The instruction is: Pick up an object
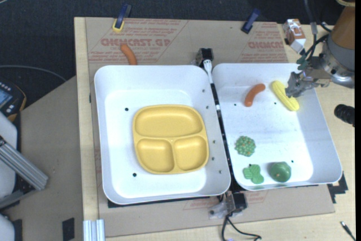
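Yellow plastic, by the look of it: the toy corn cob [285,96] is lying in the right bin [321,121], near its far right corner, slanting from upper left to lower right, and you're looking at the tool [297,86] sitting right over its upper half. I'm judging it as light, rigid and a bit slick, with a bumpy rounded body, so you're wanting to pinch it across the short axis near the middle, not at the tapered ends where it's likely rolling out. Tool state: I cannot tell, the wrist is blocking the tip and I'm not seeing the cob lifted. The cob is reading as a short, stubby bright-yellow bar, paler than the yellow divided plate [169,138] sitting in the left bin [113,99]. An orange sausage [254,94] is lying just beside the cob on its left, apart from it. Green pieces are sitting well apart along the near edge: a knobbly ball [245,145], a leafy bit [253,174], a rounder one [279,171].
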### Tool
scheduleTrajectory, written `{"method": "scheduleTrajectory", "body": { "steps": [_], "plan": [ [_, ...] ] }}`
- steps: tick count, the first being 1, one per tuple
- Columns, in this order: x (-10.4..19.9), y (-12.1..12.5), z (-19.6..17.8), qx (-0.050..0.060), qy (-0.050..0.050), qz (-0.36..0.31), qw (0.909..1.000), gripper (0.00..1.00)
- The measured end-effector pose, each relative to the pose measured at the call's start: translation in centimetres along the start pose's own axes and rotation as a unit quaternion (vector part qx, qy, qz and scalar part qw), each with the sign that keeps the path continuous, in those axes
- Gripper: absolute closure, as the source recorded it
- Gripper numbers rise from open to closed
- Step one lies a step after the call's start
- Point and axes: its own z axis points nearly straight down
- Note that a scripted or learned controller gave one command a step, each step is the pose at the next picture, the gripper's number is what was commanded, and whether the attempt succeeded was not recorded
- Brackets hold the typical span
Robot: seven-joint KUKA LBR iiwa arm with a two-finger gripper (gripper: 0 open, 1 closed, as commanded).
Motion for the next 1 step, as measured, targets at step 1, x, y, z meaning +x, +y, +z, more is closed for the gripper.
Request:
{"method": "scheduleTrajectory", "body": {
  "steps": [1],
  "plan": [
    [4.98, 1.44, 1.34, 0.002, 0.001, 0.0, 1.0, 1.0]
  ]
}}
